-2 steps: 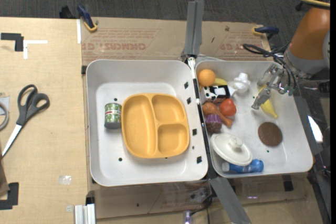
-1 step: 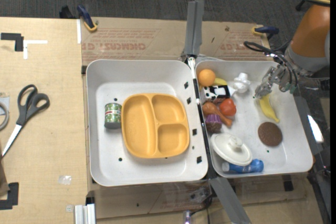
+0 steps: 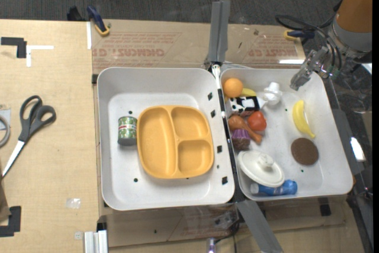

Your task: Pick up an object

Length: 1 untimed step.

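Approach step, nothing lifted yet. Tool poised over the far right corner of the right bin, carrying nothing; spread or pressed together, impossible to tell. Plenty to choose from below: banana nearest, just near and left of the tool, then a brown disc, a white lid, a blue bottle, and an orange among a crowded heap by the left wall. Left bin with a yellow divided tray and a small can. Next, probably: descend over the banana, well apart from its neighbours, then close across its narrow width.
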Each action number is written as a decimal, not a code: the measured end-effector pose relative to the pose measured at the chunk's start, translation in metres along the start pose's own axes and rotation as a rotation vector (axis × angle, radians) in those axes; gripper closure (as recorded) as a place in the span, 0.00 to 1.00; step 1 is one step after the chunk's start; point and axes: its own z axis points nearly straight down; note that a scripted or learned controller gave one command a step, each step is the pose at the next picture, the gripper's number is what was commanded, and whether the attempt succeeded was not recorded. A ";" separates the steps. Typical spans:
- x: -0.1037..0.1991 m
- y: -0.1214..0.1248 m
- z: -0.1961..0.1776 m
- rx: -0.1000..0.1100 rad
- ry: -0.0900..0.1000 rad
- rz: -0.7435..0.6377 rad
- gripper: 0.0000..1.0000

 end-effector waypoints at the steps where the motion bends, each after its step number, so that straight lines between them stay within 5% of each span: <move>1: 0.000 0.000 0.001 0.001 0.002 0.000 0.00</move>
